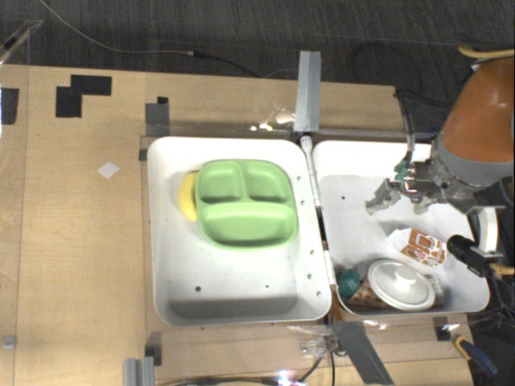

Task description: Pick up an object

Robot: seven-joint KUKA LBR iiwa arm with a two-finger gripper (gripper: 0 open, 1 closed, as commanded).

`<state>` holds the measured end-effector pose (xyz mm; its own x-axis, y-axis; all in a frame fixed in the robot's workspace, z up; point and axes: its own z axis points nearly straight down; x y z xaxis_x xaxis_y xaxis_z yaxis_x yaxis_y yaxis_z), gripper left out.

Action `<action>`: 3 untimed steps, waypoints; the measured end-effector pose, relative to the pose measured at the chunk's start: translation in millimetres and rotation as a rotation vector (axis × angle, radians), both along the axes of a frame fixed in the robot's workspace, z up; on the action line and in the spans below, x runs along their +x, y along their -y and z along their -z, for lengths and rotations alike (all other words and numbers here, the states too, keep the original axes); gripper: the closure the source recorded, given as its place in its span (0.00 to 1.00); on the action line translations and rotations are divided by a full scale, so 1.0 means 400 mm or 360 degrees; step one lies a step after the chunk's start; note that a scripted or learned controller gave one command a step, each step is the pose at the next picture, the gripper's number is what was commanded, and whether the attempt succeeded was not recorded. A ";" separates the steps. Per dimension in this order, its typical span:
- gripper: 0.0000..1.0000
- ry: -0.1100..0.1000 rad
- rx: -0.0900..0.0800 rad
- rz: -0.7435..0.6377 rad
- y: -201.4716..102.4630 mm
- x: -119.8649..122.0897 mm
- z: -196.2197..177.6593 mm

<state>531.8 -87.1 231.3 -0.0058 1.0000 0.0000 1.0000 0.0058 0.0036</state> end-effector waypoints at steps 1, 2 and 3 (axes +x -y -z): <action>0.00 0.0003 0.0000 0.0179 -0.011 0.160 -0.199; 0.00 -0.0002 -0.0001 -0.0170 0.038 -0.053 0.074; 0.00 0.0002 -0.0001 -0.0222 0.033 0.045 0.349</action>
